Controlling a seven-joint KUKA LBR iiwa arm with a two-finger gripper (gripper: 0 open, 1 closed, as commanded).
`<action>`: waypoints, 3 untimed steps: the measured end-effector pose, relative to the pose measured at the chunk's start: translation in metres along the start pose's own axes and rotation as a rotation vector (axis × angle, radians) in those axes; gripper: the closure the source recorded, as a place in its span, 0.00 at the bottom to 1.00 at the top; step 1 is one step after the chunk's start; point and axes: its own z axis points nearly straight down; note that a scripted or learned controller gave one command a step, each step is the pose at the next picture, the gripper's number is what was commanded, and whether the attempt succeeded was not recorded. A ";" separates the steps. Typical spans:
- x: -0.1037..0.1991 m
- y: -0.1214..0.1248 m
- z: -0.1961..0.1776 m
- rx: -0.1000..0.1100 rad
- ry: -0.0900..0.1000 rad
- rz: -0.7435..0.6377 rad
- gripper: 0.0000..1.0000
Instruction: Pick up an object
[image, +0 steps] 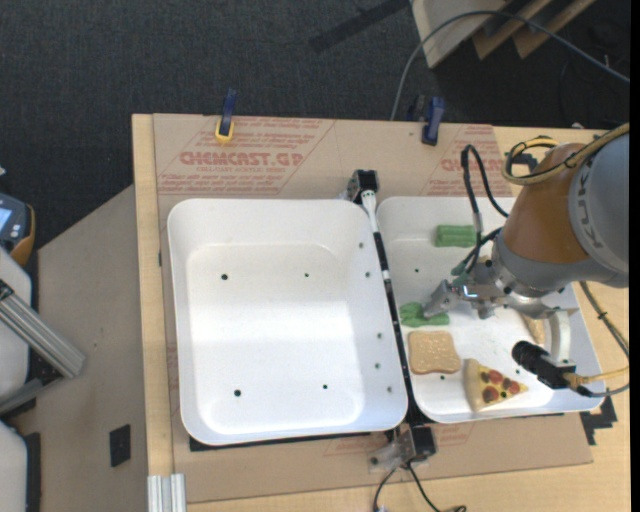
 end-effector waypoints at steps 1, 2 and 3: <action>-0.003 0.004 -0.017 -0.014 -0.006 0.002 1.00; -0.004 0.004 -0.027 -0.016 -0.007 0.003 1.00; -0.004 0.004 -0.026 -0.015 -0.007 0.003 0.00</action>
